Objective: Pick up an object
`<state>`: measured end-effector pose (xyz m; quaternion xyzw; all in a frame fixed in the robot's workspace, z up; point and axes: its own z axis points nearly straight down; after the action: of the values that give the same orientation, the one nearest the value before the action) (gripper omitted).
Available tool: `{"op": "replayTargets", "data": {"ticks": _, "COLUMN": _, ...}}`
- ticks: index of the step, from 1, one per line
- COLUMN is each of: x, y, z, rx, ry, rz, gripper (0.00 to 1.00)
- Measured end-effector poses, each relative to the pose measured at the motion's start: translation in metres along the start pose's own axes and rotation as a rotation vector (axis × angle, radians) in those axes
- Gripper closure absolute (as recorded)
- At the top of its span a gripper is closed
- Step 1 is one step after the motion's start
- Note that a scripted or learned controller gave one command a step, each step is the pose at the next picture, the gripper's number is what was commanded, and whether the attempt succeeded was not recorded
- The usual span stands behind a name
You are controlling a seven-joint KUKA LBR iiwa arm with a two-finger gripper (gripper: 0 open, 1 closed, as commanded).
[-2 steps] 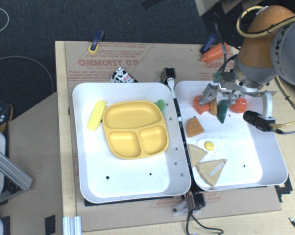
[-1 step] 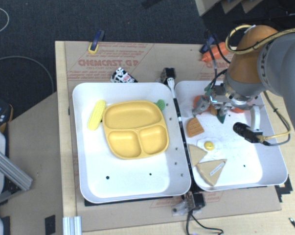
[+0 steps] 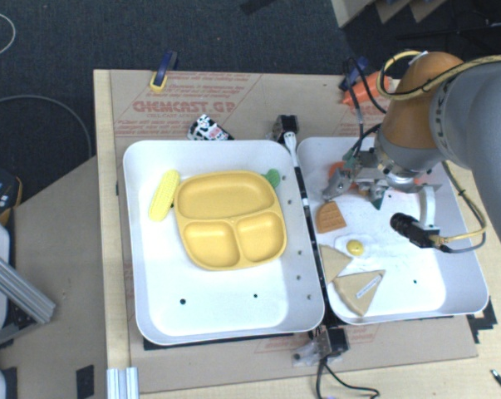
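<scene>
Dark carpet lies all around a brown counter [image 3: 233, 98] that has red letters printed on it. On the counter sit 2 flat white bins, side by side. In the left bin [image 3: 150, 289] there is a big yellow tray [image 3: 229, 219] with 3 parts. A yellow corn cob [image 3: 163, 194] lies just beside the tray on its left side, and a small green thing [image 3: 272, 176] peeks out at the tray's top right corner. In the right bin [image 3: 449, 289] there is a small brown square like a cracker [image 3: 331, 216], near the wall between the 2 bins. Just below it lies a white piece with a yellow middle, like a fried egg [image 3: 352, 247]. Below that, a tan wedge like a slice of bread [image 3: 358, 289] lies near the front of the bin. The grey arm with its orange band [image 3: 416, 106] comes in from the right and hangs over the top part of the right bin. Its jaws [image 3: 358, 177] point down just above the cracker, and I cannot tell if they are released or clenched. Nothing can be seen between them. A small black and white toy [image 3: 208, 129] lies on the counter behind the left bin.
</scene>
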<state>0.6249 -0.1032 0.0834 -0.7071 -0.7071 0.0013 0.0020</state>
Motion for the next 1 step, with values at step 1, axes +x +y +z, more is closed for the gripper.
{"op": "replayTargets", "data": {"ticks": 1, "x": -0.0001, "y": 0.0010, "z": -0.0123, "rx": -0.004, "ry": -0.001, "rz": 0.001, "gripper": 1.00}}
